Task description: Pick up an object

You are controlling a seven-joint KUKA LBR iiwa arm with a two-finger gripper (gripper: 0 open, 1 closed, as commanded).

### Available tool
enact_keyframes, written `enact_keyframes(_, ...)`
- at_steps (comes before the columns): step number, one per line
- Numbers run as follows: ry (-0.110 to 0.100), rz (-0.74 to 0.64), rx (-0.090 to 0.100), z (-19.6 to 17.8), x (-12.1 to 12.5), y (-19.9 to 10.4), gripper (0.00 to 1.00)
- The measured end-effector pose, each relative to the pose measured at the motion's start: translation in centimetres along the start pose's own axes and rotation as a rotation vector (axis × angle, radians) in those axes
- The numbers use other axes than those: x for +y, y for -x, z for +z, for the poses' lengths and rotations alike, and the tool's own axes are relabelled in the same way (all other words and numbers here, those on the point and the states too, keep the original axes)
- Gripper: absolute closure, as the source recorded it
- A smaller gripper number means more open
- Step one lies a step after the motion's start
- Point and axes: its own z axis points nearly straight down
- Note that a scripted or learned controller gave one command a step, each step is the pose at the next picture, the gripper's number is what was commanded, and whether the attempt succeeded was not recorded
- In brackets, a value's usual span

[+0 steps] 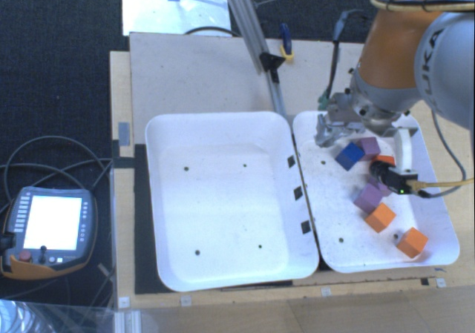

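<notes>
Bench: pale board (200,72) on dark carpet (59,64), two shallow white bins set side by side on it. Left bin (167,176) and right bin (334,250) touch along their shared edge. A slanted metal pole (249,20) crosses the bench from 12 o'clock down to the seam between the bins. A teach pendant (48,229) with a lit screen lies on the carpet at 9 o'clock of the bench, its cables looped around it.

Arm enters from 3 o'clock. The gripper (332,133) is low over the right bin's 11 o'clock corner. Open or closed: cannot tell from this angle, since the wrist covers it from above. Nothing seen held in it.

Right bin contents:
- blue cube (349,156) at 11 o'clock, just beside the gripper at its 5 o'clock; contact not resolvable
- purple cube (369,148) at 12 o'clock, touching the blue cube
- purple block (369,196) near centre
- orange cube (381,217) just beside the purple block, at its 5 o'clock
- second orange cube (412,242) at 5 o'clock, near the rim, apart from the rest

Orange piece (385,161) beside the purple cube is mostly hidden and its shape is unclear. The right bin's 1 o'clock corner is covered by the arm
</notes>
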Motion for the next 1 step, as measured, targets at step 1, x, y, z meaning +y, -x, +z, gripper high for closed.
enact_keyframes(1, -0.001, 0.000, 0.000, 1.96, 1.49, -5.18, 1.00)
